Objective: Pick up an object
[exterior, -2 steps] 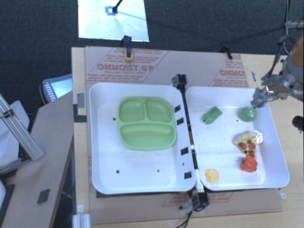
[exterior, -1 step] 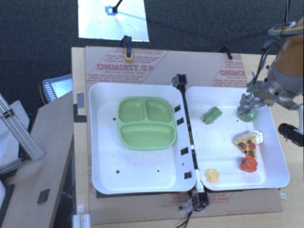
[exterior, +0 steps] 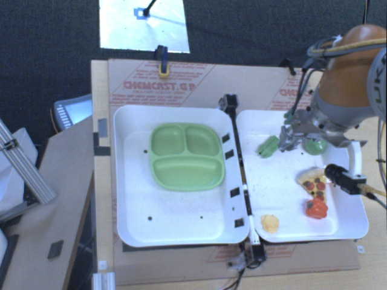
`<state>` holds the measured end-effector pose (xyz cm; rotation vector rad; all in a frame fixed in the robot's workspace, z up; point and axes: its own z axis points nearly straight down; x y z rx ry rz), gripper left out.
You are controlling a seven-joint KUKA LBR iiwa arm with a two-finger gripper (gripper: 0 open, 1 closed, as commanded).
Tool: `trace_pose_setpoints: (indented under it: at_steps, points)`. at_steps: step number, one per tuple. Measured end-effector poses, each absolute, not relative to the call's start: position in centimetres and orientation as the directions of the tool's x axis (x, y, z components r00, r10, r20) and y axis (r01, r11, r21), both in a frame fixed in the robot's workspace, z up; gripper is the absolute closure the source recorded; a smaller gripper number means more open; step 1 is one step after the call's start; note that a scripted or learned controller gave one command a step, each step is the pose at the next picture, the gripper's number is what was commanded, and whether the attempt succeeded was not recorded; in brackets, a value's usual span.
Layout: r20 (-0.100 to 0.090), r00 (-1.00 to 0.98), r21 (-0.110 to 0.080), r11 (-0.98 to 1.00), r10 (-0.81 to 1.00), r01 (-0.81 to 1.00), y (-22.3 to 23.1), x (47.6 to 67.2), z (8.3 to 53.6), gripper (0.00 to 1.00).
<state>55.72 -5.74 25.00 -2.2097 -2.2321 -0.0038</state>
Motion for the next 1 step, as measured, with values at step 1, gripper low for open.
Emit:
trace_pose_setpoints:
  at_steps: [1]
  points:
    - [0.003, -0.01, 0.0, 0.01, 1.0, 1.0, -0.56, 54.22, 23.32, 1.0]
